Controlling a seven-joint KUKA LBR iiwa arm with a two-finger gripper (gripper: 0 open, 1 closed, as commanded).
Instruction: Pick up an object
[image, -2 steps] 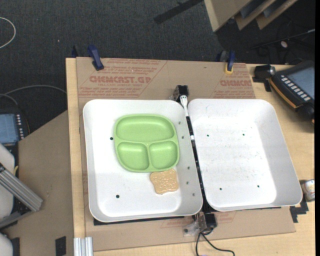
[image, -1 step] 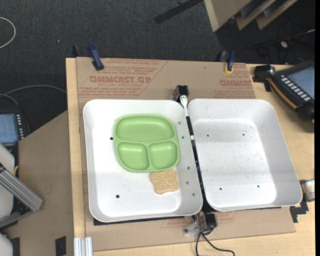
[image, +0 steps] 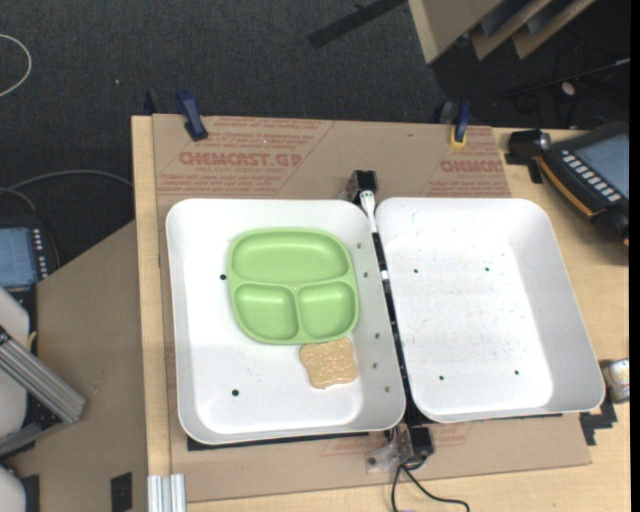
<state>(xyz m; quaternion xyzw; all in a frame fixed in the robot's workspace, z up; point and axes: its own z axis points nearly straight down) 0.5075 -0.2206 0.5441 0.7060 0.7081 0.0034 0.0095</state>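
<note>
**Green tray and tan piece in the left bin**

The tray (image: 295, 283) is pale green and glossy, a rounded rectangle with three compartments: one long one across its far side and two smaller ones side by side along its near side. It lies flat, roughly in the middle of the left bin (image: 200, 330), set slightly toward that bin's far right. Its compartments look bare.

Just off the tray's near right corner lies a tan piece (image: 330, 362), flat, speckled and roughly square with soft corners. It may be a toy cracker or biscuit, but the view is too coarse to be sure. It touches or very nearly touches the tray's rim, and it sits near the left bin's right wall.

There is open white floor to the left of the tray and along the left bin's near side. On the right, the tray's rim comes close to the wall where the two bins meet. The right bin (image: 480, 320) offers a wide bare floor with faint dark specks.

Both bins rest on a brown board (image: 290, 150), held at its far edge by two clamps (image: 190, 115).
</note>
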